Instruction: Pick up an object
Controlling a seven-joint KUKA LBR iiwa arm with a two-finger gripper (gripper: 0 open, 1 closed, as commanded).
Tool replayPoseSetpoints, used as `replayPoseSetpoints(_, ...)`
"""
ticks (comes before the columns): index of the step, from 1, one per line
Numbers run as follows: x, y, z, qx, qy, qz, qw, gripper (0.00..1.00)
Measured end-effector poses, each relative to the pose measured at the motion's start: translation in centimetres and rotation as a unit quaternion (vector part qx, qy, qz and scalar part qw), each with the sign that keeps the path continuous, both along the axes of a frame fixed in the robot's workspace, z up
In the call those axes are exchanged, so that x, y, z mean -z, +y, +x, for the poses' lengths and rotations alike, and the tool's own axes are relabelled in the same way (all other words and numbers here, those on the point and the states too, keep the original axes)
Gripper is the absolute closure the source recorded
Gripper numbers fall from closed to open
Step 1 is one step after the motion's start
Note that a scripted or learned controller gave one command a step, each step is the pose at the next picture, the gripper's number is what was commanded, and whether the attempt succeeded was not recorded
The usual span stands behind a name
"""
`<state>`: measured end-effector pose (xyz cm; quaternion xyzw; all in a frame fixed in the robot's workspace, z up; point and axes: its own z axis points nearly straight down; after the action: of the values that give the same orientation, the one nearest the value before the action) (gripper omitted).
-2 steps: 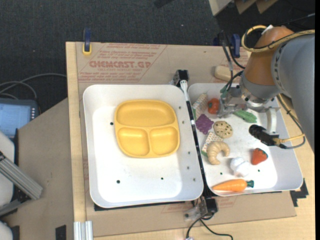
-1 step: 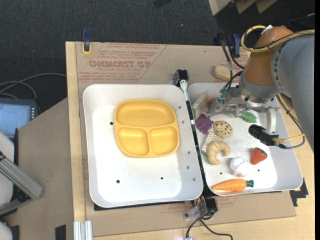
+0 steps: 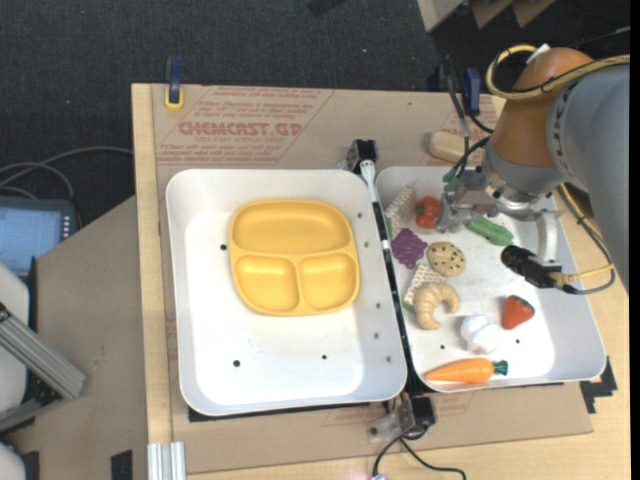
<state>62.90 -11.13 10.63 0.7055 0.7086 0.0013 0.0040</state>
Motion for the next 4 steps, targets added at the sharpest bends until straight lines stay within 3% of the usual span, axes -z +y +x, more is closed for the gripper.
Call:
replayPoseSetpoints(1,0.1,0.0,0.0,0.0,0.001,-0.0002,1.0,0.0)
replayPoseSetpoints(2,1.9,-10.2,-5.4,0.007,0.003,0.0024,1.0,0.0)
replayPoseSetpoints(3,1.9,-4.6,1.3,-0.001,0.001,0.0006,1.0,0.0)
replayPoseSetpoints(4,2.1,-4.8,3.6,0.003,0.007,0.0002,1.0,0.0)
